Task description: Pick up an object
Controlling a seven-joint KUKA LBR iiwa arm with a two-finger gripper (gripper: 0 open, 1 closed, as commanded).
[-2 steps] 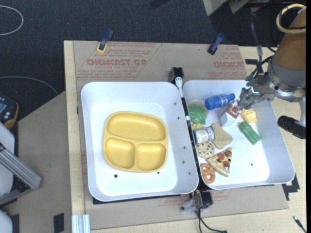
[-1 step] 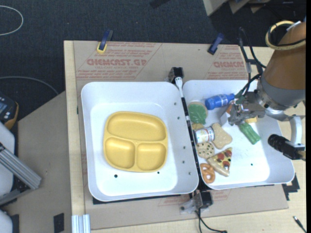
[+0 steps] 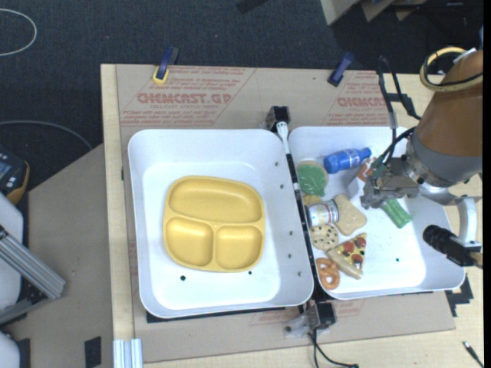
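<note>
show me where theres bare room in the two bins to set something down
Left bin: bare rim of floor around the yellow tray, widest below it. Right bin: bare lower right corner beyond the pizza slice. Crowded along its left side and under the gripper.

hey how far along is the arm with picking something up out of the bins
Done: the arm has reached into the right bin, and the gripper sits low among the items there, next to the green object and the blue bottle. In hand: nothing visibly; no item can be seen between its fingers. Left: securing an object and lifting it. The yellow divided tray lies untouched in the left bin.
</note>
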